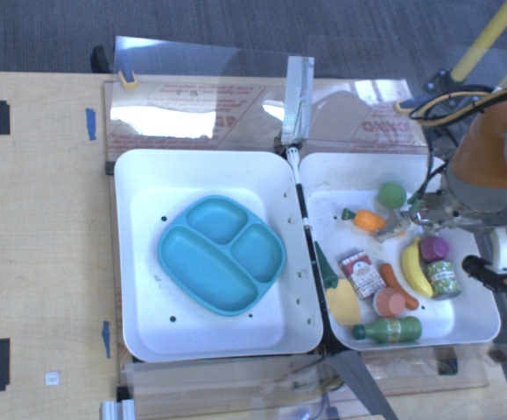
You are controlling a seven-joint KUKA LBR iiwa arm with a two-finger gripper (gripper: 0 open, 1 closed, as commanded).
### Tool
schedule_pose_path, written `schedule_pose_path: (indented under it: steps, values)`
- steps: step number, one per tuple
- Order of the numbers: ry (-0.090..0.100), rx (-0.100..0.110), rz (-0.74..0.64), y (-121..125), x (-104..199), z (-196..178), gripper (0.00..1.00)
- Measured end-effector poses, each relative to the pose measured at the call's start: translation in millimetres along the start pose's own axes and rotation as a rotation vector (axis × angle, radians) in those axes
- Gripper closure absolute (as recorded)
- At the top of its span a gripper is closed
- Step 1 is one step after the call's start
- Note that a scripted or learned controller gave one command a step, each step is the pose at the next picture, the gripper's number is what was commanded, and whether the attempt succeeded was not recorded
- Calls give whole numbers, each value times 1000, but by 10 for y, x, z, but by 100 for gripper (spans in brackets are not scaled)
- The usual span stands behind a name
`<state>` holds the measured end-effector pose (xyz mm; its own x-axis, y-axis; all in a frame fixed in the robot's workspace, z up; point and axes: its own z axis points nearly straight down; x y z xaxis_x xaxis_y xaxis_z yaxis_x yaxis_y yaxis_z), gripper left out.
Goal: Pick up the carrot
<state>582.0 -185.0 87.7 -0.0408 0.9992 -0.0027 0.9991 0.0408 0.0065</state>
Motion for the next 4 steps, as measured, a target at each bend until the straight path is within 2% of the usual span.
schedule_pose_path:
  steps: [1, 2, 3, 4]
  values:
    - [3, 5, 15, -292, 31, 13, 0]
    - [3, 3, 47, 335, 316, 22, 0]
    - [-1, -3, 45, 353, 307, -105, 100]
    - [3, -6, 53, 189, 1013, -1471, 100]
